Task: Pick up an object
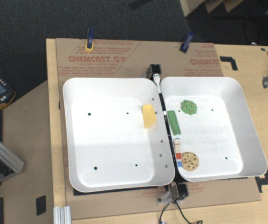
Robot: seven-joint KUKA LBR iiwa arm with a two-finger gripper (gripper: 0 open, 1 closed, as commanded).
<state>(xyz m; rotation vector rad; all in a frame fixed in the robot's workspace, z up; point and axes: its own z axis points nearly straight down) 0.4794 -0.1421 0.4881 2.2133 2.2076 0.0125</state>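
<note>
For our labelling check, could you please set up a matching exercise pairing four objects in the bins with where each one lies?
Things:
1. yellow piece
2. green bar
3. green bumpy ball
4. cookie

Places:
A. right bin, near its front left corner
B. left bin, by its right wall
C. right bin, along its left wall
D. right bin, toward the back, just right of the bar

Pairs: 1-B, 2-C, 3-D, 4-A
</note>
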